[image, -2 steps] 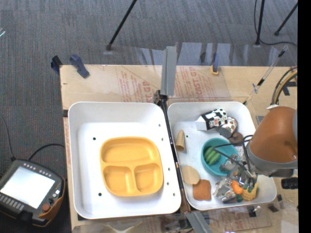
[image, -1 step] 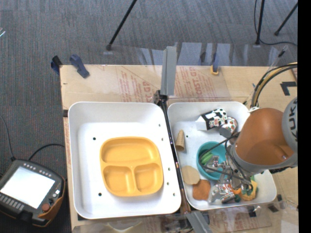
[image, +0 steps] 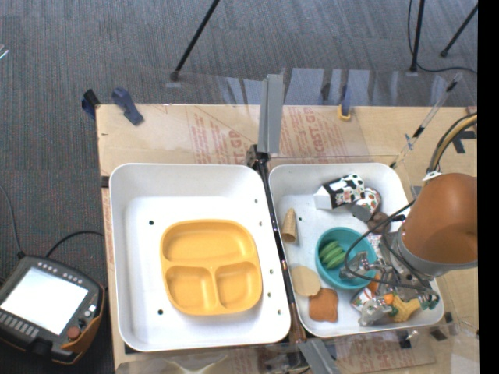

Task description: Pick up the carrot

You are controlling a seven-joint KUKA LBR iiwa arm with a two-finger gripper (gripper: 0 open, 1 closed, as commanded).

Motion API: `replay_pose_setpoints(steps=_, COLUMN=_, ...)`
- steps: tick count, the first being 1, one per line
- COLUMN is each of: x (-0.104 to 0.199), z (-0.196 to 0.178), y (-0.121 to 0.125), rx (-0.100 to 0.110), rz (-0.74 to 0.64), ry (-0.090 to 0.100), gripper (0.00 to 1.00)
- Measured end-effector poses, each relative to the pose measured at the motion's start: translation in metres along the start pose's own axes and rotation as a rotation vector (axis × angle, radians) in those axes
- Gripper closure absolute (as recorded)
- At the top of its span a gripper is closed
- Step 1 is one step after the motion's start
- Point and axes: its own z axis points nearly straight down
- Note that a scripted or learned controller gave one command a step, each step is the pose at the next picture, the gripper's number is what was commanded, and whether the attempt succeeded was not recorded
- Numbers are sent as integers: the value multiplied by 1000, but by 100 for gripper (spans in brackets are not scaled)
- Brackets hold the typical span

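My gripper (image: 382,283) is low in the front right part of the right bin (image: 308,179), under the orange wrist band (image: 440,220). A small orange sliver (image: 375,289), which looks like the carrot, peeks out just beneath the gripper. The rest of it is hidden by the gripper body and cables. I cannot tell whether the gripper touches it.
The right bin also holds a teal bowl (image: 337,257) with green pods, a cow-patterned carton (image: 343,191), a cone (image: 290,224), a tan round piece (image: 305,280), a brown chunk (image: 323,306) and a yellow toy (image: 405,311). A yellow divided plate (image: 210,267) lies in the left bin (image: 132,209).
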Motion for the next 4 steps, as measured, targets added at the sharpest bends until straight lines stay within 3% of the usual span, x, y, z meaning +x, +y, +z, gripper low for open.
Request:
replay_pose_setpoints(steps=1, x=-3, z=-11, y=1, rx=0, rz=-2, ry=-7, gripper=100)
replay_pose_setpoints(steps=2, x=-14, z=-4, y=34, rx=3, rz=212, ry=-10, gripper=100)
replay_pose_setpoints(steps=3, x=-20, z=-4, y=71, rx=2, rz=266, ry=-11, gripper=100)
replay_pose_setpoints(steps=4, x=-46, z=-78, y=53, rx=1, rz=188, ry=-6, gripper=100)
